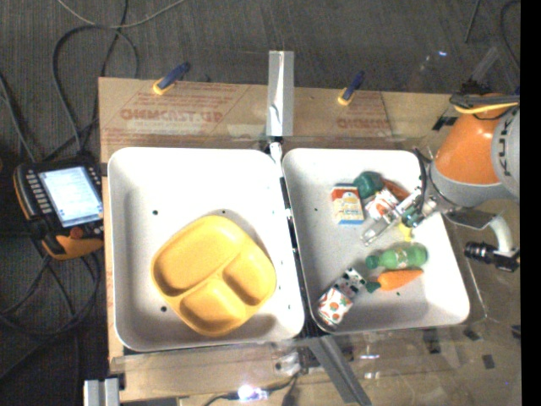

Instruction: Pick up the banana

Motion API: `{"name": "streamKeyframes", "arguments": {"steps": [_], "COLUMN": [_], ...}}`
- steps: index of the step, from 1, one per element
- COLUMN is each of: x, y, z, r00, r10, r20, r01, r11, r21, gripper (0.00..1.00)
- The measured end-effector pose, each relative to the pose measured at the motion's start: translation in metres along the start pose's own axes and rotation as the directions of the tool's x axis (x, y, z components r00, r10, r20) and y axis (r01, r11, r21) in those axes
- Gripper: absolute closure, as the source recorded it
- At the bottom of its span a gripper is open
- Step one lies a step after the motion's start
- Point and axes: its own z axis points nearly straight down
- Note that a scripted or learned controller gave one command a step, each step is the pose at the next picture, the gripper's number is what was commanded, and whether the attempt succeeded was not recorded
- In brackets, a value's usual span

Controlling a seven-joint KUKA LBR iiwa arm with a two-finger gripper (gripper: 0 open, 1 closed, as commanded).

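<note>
- The end effector (pixel 390 216) sits low in the right bin (pixel 448 307) among toy foods; open or closed, I cannot tell.
- The banana cannot be told apart; it is possibly the green-yellow piece (pixel 399 256) beside the carrot (pixel 397 279).
- Judged step: approach. Next, centre over it.

This is a robotics lab or test cell, not a home; the grey arm (pixel 473 163) with its orange band reaches over a table (pixel 211 112) topped with brown board, where two white bins (pixel 127 227) sit side by side for trials; blue and yellow clamps (pixel 172 77) pin the board down; a teach pendant (pixel 61 194) with a lit screen lies at the left; loose cables (pixel 76 24) trail over grey carpet (pixel 355 15); toy groceries (pixel 348 205) and a yellow divided tray (pixel 214 273) serve as practice objects.
</note>
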Motion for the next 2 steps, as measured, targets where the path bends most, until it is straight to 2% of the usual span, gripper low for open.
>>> {"name": "streamKeyframes", "arguments": {"steps": [1, 2], "x": [0.0013, -0.0010], "y": [-0.0024, -0.0033], "z": [0.0001, -0.0081], "r00": [0.999, 0.999], "r10": [-0.044, -0.043], "r20": [0.009, 0.020], "r01": [0.044, 0.043], "r11": [0.999, 0.999], "r21": [-0.001, -0.001], "gripper": [0.00, 1.00]}}
